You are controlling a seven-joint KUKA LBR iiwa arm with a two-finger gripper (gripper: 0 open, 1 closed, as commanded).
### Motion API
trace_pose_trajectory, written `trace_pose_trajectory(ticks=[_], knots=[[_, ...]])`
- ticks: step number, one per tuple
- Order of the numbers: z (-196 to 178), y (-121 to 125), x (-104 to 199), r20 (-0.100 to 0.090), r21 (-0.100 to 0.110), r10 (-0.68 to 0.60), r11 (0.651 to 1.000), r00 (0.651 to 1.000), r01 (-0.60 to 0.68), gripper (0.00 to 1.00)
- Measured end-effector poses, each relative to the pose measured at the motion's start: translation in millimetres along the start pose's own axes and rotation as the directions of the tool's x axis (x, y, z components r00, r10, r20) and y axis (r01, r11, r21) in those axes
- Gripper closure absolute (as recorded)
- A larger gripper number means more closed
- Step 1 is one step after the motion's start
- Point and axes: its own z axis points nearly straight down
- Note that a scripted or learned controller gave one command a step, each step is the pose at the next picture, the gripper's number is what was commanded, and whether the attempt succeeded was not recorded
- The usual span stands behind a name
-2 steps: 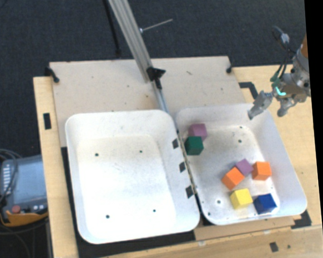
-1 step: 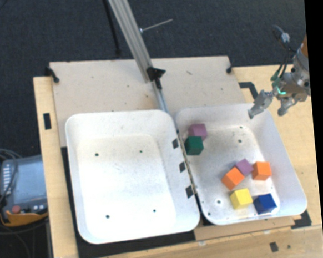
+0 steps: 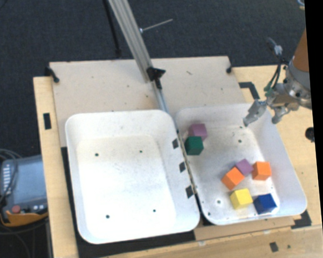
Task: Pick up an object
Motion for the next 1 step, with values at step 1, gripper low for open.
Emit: trace_pose_trajectory(ticks=[1], knots=[[49.8, 9.4, -0.4, -0.001, 0.001, -0.002, 1.000, 1.000, 0.002, 0.00]])
